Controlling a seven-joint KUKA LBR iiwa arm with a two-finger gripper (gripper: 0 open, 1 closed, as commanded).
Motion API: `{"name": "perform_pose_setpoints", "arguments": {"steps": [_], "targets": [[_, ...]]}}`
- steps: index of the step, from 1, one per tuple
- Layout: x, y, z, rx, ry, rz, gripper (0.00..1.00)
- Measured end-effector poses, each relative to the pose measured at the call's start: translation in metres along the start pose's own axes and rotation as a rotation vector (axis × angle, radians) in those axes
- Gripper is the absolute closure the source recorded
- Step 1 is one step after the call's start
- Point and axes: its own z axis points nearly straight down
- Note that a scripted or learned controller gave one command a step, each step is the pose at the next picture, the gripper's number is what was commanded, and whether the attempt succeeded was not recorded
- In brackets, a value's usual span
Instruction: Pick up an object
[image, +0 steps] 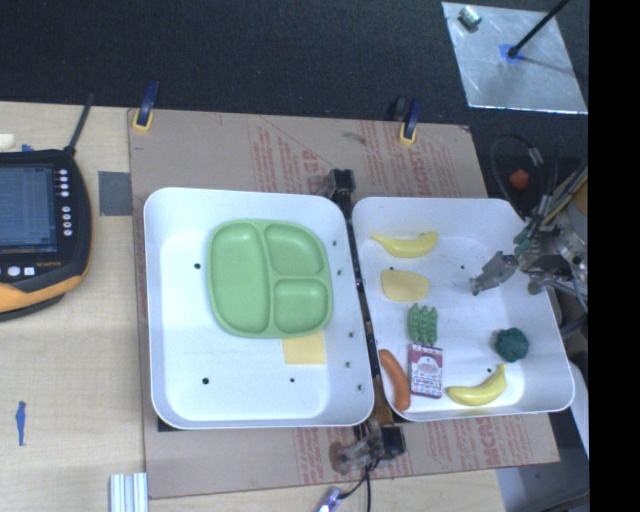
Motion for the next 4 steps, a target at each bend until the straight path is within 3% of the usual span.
{"name": "perform_pose_setpoints", "arguments": {"steps": [1,2,3,4], "targets": [[0.054,0.019,0.111,0.002,-0.001,-0.002,0.0],[0.075,0.015,0.124,0.002,0.0,-0.002,0.0],[0.074,0.015,0.114,0.005,-0.001,-0.004,1.0],[0.145,0.043,0.023,-0.002,0.001,0.0,1.0]]}}
